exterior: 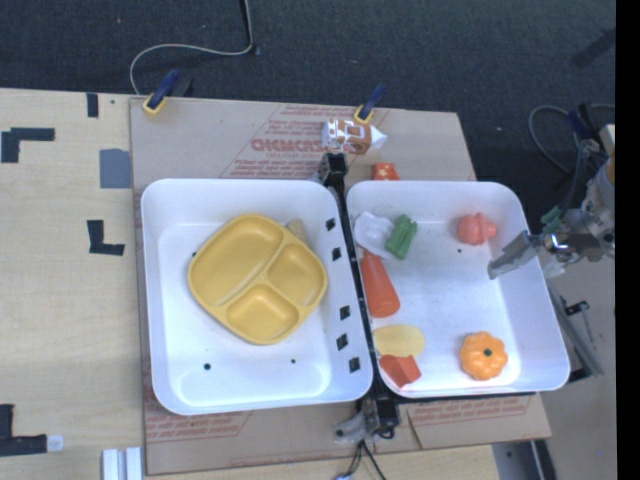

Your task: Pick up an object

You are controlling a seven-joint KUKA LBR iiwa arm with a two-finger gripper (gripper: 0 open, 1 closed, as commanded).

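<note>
My gripper [505, 258] reaches in over the right rim of the right bin [520, 298], and nothing shows in it. Inside that bin lie a pink-red fruit [476, 229] up and to the left of the gripper, and an orange pumpkin [482, 356] below it near the front. A green piece [402, 236] and a clear plastic item [369, 231] sit at the bin's upper left. An orange carrot [379, 284], a yellow slice [398, 340] and a red block [400, 370] lie along the left wall.
The left bin [165, 298] holds a yellow divided plate [258, 278]. Behind the bins, a small printed carton [352, 136] and an orange item [385, 172] rest on the cardboard. Cables trail at the far right [560, 118] and at the back.
</note>
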